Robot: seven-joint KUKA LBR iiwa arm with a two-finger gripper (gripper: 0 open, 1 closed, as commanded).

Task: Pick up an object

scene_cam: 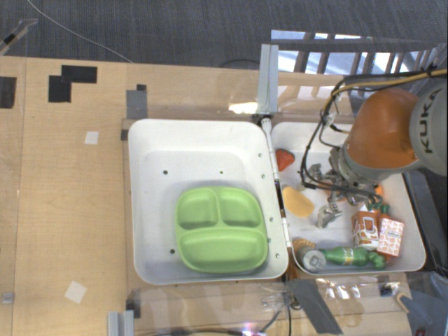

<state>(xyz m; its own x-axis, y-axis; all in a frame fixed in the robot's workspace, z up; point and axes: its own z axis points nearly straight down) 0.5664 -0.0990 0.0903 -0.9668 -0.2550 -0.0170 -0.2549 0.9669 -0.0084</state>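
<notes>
Yellow slice (298, 202) lies near the right bin's (418, 257) left wall, just beside the end effector (329, 214), whose state I cannot tell. Risk: crowding carton (378, 233) and green bottle (346, 257) may deflect a grasp.

A green divided plate (222, 229) sat low in the left bin (150, 145), three compartments facing up. On the wooden bench (63, 208), black square markers (72, 81) showed at the far left corner, with small pale tags (92, 138) scattered below. Dark carpet (175, 19) ran beyond the bench.
</notes>
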